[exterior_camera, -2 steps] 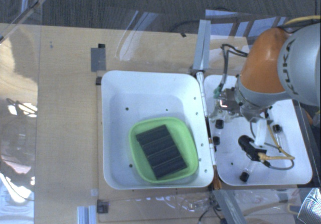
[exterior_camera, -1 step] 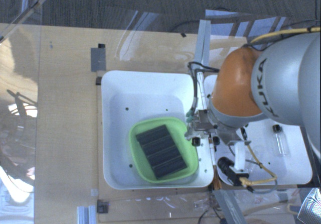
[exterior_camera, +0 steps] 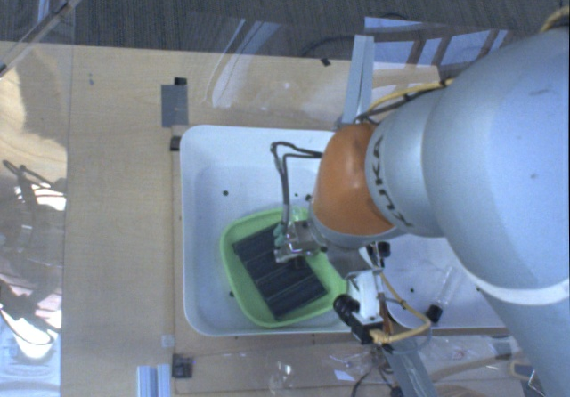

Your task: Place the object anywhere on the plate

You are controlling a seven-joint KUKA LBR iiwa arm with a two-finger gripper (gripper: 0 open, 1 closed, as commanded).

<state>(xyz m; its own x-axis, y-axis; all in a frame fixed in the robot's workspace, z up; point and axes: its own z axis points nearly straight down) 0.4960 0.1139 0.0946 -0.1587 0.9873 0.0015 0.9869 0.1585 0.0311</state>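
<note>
We look down on a white bin [exterior_camera: 200, 235] set on a pale wooden table [exterior_camera: 107, 208], where a green plate [exterior_camera: 233, 248] lies in the bin's lower half, its near rim close to the bin's front wall. A dark, ribbed rectangular object [exterior_camera: 276, 275] rests flat on the plate, tilted on the diagonal and covering most of its middle. The grey arm [exterior_camera: 472, 155], with its orange band [exterior_camera: 343, 186], reaches in from the right and hangs over the plate's right side; the gripper [exterior_camera: 289, 244] sits at the object's upper edge — whether it is spread or pinching the object we cannot tell, the metal parts being small and crowded.

Open room lies along the bin's left wall and its upper left floor, bare white but for a few dark specks. Black letters run along the arm beside the orange band — they appear to be the maker's name, only partly legible.
</note>
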